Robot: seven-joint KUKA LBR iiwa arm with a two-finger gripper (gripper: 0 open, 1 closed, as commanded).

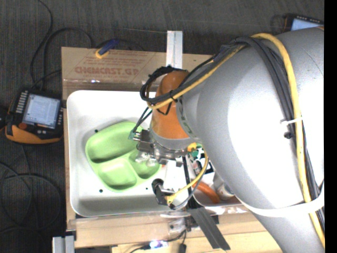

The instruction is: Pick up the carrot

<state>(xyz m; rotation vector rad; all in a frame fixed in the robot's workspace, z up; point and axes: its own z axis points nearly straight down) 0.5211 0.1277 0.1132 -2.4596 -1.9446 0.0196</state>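
The carrot (206,192) shows as a small orange piece low in the right bin, mostly covered by the grey arm (253,130). The jaws (146,157) are to its left, over the left bin (79,136), above a green divided tray (113,154). I cannot tell whether the jaws are released or clenched. A handheld pendant (37,115) lies on the floor left of the worktop.
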